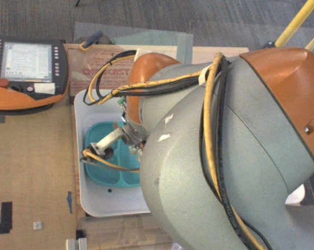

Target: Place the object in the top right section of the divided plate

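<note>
One teal divided plastic plate is overhung by the arm; jaws' state cannot be told; wrong-section release is risked through misalignment.

The grey arm reaches in from the right and hides much of the white bin. Its wrist, below the orange band, hangs over a teal divided plate lying in that bin. A small dark speck sits on the bin floor just beside the plate. A control pendant rests on the bench at upper left.
</note>
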Robot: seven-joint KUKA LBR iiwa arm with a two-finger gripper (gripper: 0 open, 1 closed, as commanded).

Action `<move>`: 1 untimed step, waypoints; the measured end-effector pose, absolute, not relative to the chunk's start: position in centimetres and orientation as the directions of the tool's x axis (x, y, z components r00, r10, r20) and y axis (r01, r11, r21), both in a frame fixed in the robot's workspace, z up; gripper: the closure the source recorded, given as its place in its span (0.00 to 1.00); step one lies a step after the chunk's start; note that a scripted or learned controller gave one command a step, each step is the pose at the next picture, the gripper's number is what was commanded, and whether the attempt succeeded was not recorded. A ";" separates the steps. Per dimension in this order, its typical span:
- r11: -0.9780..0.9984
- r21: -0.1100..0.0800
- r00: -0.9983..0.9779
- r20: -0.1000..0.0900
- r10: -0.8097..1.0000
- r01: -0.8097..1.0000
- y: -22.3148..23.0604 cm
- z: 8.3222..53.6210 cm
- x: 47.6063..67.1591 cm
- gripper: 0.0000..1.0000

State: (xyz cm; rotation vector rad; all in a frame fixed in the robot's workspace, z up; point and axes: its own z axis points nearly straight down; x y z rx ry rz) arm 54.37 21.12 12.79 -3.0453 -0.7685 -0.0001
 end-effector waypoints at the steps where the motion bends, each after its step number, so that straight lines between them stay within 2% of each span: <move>1: -0.846 -0.003 0.846 -0.005 0.533 0.533 19.4 11.7 51.3 1.00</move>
